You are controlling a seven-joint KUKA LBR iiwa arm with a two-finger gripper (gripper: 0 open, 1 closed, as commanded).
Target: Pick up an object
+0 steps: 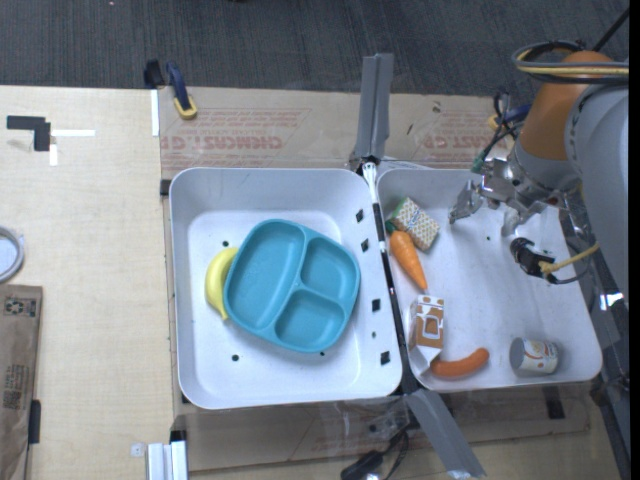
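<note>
Bright, even overhead light, pretty soft shadows. Bit of glare off the white bins (190, 268), slightly grainy and soft overall, dim up top on the dark floor (300, 18).

bins (190, 268): smooth white plastic, slight sheen | divided plate (292, 285): glossy blue plastic | banana (216, 280), carrot (407, 256), sausage (460, 364): smooth plastic-looking | can (534, 355): metal, paper label | tabletop (80, 248): pale matt wood | sheet under bins (260, 128): matt brown cardboard
</note>
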